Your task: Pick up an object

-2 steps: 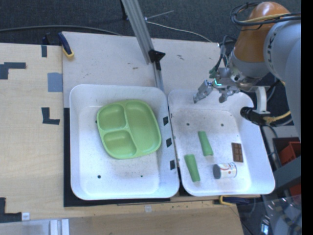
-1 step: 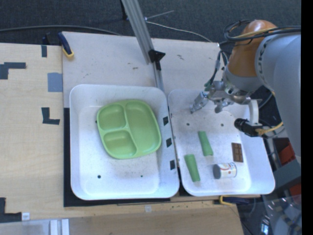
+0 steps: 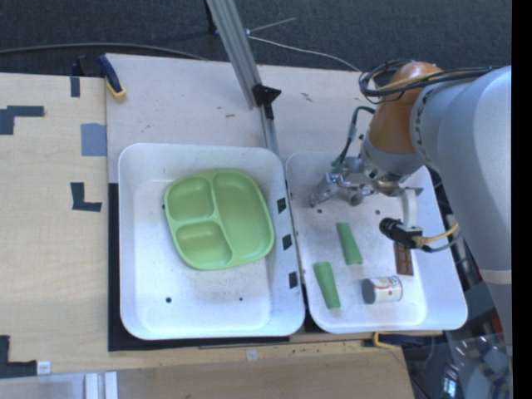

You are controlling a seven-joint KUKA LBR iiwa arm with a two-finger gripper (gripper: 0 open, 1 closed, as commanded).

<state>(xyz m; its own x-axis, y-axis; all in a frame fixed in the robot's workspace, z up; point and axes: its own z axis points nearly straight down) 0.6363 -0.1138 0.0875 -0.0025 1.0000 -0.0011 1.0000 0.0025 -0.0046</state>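
My gripper [image 3: 337, 196] hangs low over the upper part of the right bin [image 3: 440, 306], open, with nothing between its fingers. Below it lie two green sticks: one [image 3: 348, 243] near the bin's middle, the other [image 3: 327, 284] toward the lower left. A small white and red can [image 3: 382, 289] rests on its side at the lower right, and a thin brown piece [image 3: 404, 261] lies just above it. All of these sit apart from the gripper. The left bin [image 3: 141, 289] holds a green divided plate [image 3: 219, 218].
A grey metal rail [image 3: 237, 40] slants down from the top to the gap between the bins. The arm's bulky grey body [image 3: 474, 156] covers the right bin's right side. A black cable fitting [image 3: 397, 230] juts over the bin beside the brown piece.
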